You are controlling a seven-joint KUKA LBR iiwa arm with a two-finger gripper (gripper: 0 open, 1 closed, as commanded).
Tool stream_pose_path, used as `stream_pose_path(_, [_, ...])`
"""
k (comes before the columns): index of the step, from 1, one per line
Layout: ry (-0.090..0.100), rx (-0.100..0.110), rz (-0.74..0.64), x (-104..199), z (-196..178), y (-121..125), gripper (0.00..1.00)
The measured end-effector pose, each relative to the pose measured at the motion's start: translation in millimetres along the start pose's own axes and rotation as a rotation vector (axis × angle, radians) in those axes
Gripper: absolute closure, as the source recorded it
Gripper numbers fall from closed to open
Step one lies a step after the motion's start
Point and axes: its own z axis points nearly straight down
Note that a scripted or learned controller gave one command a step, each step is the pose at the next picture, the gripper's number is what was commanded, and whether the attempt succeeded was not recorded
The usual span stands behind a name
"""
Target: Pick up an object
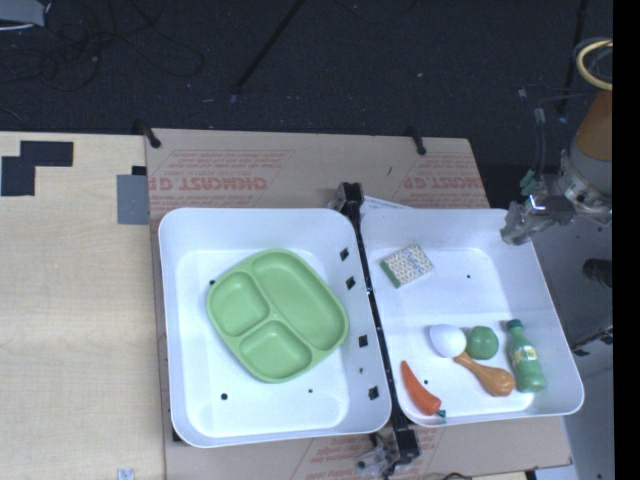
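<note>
Five toys (480, 358) lie well below the claw (522, 220).

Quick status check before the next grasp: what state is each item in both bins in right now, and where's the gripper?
green divided plate: flat in left bin, nothing on it.
patterned packet: flat, alone, upper right bin.
white egg: touching green ball.
drumstick: lying down.
green bottle: lying on its side.
carrot: lying at front edge.
gripper: above right bin's far right corner, holding nothing visible.

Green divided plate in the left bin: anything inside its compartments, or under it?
The green divided plate has three compartments, all bare. It lies flat on the floor of the left bin; whatever might sit beneath it is covered by the plate itself.
</note>
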Motion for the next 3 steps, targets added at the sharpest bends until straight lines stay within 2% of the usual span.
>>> stream_pose_path(2, [0.003,0.004,-0.003,112,-7,-29,1.0])
stream_pose_path(3, [0.003,0.005,-0.003,153,-9,-42,1.0])
